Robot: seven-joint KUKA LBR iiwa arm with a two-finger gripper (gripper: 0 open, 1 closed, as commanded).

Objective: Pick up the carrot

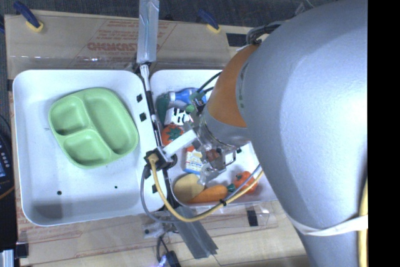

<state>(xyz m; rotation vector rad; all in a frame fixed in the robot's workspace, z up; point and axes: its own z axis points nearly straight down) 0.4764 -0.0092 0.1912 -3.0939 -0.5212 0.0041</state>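
Note:
The orange carrot (210, 193) lies near the front edge of the right bin (164, 80), pointing left to right. My gripper (207, 156) hangs just behind and above it, low over the bin's middle, under the orange wrist band. A small white, blue and orange item (193, 161) sits right by the gripper's left side. The carrot is apart from the gripper. Much of the right bin is hidden by the arm.
A tan rounded object (187, 185) lies against the carrot's left end. A blue item (182, 97), a red-orange piece (170, 134) and a red and green item (242, 181) crowd the right bin. A green divided plate (94, 127) rests in the left bin (37, 197).

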